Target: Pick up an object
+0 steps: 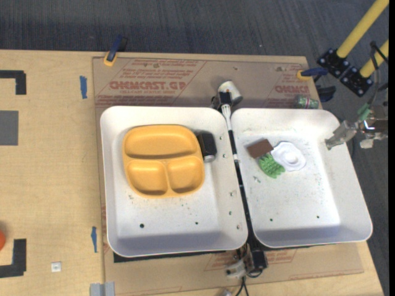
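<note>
The gripper point(336, 139) hangs at the right bin's point(345, 221) 3 o'clock rim, holding nothing; whether it is apart or together I cannot tell. Near that bin's 11 o'clock, a brown block point(258, 147), a white object point(290, 155) and a green brush-like piece point(270, 165) cluster, touching. The left bin point(123, 227) carries a yellow divided tray point(164, 160) with a dark object point(207, 145) at its 3 o'clock edge.

I see a yellow-orange tray point(164, 160) beside a black block point(206, 145) in my left white bin point(117, 184), and a brown block point(259, 147), green brush point(270, 165) and white lid point(290, 156) in the right white bin point(336, 208).
</note>
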### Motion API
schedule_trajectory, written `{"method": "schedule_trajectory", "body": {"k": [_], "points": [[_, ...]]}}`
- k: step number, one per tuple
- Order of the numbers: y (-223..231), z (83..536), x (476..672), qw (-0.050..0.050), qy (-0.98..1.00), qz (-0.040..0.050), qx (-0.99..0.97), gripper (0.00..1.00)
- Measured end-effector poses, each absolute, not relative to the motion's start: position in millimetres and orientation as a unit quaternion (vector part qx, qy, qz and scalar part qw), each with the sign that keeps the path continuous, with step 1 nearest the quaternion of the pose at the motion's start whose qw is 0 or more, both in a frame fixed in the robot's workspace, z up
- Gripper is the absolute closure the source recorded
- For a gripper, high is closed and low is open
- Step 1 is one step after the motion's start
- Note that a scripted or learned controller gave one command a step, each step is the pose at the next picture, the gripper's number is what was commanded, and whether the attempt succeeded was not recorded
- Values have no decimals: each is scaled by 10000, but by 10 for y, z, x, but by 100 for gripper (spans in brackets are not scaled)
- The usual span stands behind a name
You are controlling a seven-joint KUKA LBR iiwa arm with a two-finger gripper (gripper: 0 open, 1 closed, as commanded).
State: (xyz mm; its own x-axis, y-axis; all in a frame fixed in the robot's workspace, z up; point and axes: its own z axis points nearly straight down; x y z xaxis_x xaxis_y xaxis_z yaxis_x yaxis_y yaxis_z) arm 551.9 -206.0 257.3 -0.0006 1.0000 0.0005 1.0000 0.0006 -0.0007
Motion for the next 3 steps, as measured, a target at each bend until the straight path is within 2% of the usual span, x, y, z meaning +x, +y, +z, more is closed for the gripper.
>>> {"method": "schedule_trajectory", "body": {"k": [1,2,3], "points": [[-1305,983,5141,14,-6514,7,-7588,0],[-960,854,5893,-3,-6135,-11,-7897,0],[-954,959,5901,-9,-6144,-18,-7890,100]]}}
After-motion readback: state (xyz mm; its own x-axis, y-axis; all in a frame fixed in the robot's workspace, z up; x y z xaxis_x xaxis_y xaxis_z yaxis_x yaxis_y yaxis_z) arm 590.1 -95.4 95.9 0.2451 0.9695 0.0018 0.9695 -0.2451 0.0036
